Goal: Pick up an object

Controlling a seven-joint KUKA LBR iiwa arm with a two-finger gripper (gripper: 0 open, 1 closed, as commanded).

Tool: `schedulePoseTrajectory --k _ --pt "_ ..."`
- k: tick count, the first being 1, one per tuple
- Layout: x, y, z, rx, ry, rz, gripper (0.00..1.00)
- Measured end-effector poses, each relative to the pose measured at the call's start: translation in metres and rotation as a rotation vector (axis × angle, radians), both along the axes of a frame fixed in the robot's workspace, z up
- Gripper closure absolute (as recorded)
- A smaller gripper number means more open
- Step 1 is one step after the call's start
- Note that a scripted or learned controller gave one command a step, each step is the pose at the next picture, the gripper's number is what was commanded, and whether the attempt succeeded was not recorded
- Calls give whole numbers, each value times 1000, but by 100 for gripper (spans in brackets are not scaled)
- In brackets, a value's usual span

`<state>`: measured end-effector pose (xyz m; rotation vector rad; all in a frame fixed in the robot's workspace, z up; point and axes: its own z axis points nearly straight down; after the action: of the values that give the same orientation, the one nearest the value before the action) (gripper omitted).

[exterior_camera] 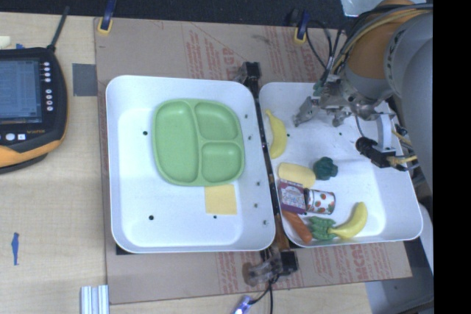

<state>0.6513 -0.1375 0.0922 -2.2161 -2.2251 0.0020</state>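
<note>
My gripper [319, 118] hangs over the far part of the right bin [397, 202], open, with nothing between its fingers. To its left a yellow banana [277, 134] lies by the bin's left wall. Nearer the front are a green broccoli piece [325, 168], a pale yellow item [296, 173], a small can [319, 201], a purple packet [291, 196], a carrot [294, 221], a green vegetable [320, 229] and a second banana [352, 222].
The left bin [129, 158] holds a green divided plate [199, 141] and a yellow square slice [221, 199]. A teach pendant [26, 103] rests on the bench at far left. Cables [383, 151] trail beside the wrist.
</note>
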Motion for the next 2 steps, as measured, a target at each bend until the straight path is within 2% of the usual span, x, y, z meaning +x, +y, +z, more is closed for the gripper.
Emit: schedulePoseTrajectory --k 1,2 --pt "-117 -8 0 0 3 0 0" --pt "-71 -47 0 0 0 -1 0"
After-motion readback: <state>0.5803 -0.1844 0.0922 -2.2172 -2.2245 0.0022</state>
